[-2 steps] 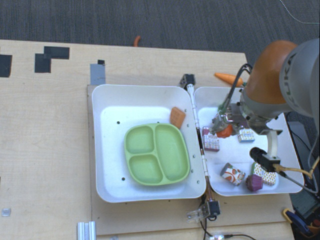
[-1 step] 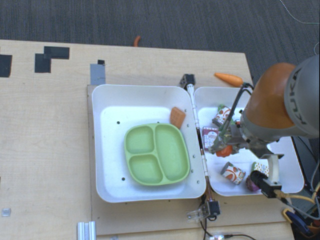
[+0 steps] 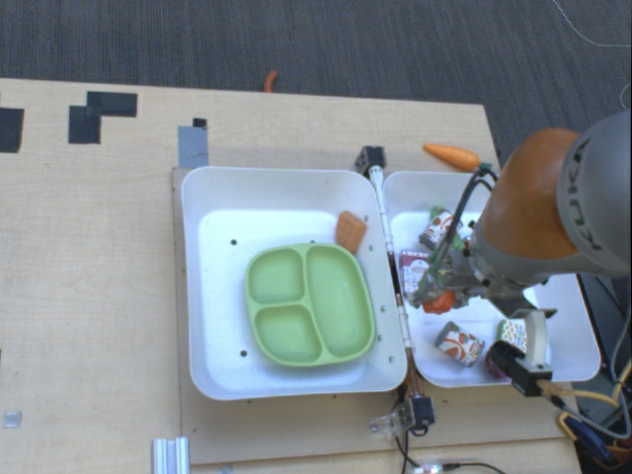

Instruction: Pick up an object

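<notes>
Nearest us, the arm (image 3: 538,210) with its orange band overhung the right bin (image 3: 583,358), reaching in from the bench's right edge. Below it the gripper (image 3: 439,286) sat low among the clutter near that bin's left wall; we couldn't tell whether the jaws were apart or together, linkage in the way.

Right at the tip we saw a small red-orange piece (image 3: 437,302), mostly hidden. Just toward the bin's front edge lay a small printed carton (image 3: 459,345), white with orange-brown marks, tipped on its side. We judged it light, thin-walled, a bit crushable, smooth print likely slippery; best taken across its short faces, mid-body. Another printed packet (image 3: 438,227) lay toward the bin's back edge, and a flat one (image 3: 412,266) against the left wall.

Left bin (image 3: 193,265): green three-compartment plate (image 3: 310,304) in the middle, an orange block (image 3: 351,231) just behind it, near the bin's back right corner.

Farther back, on the bench behind the right bin, a carrot (image 3: 452,155) lay loose. Nothing visibly between the fingers, so we called the pick not yet made.
</notes>
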`<state>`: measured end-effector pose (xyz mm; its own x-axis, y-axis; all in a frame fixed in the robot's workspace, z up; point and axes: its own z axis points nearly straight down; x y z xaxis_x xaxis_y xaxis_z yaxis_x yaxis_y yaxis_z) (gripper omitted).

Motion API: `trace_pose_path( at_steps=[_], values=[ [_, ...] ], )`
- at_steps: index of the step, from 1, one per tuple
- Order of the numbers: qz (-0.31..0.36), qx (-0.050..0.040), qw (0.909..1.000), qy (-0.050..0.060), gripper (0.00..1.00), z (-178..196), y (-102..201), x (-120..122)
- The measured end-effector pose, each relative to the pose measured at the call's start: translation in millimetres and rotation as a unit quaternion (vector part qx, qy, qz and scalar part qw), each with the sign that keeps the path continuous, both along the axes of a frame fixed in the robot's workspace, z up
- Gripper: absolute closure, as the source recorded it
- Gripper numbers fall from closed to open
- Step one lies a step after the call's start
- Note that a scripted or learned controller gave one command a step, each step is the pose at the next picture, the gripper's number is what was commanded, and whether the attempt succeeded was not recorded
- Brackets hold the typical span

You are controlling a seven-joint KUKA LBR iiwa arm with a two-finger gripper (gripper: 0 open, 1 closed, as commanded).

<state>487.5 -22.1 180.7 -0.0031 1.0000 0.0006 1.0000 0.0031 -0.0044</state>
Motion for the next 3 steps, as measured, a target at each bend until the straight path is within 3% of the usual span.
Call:
trace_pose_path(
  at_steps=[2, 3],
  values=[
    [0.000, 0.0000, 1.0000, -0.001, 1.00, 0, 11, 0],
    [0.001, -0.0001, 1.0000, -0.001, 1.00, 0, 31, 0]
  ],
)
